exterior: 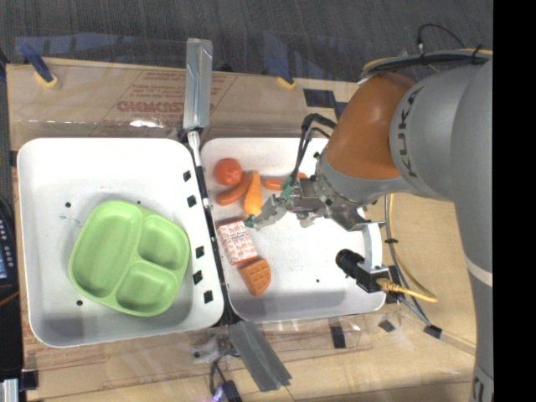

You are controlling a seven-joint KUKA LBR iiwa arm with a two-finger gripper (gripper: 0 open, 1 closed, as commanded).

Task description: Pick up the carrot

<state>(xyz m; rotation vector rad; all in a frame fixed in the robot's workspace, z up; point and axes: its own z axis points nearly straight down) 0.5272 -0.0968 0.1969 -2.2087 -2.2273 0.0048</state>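
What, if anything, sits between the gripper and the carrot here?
Nothing visible. The gripper hangs in the right bin just right of the carrot, with bare floor between. The tomato lies on the carrot's far side.
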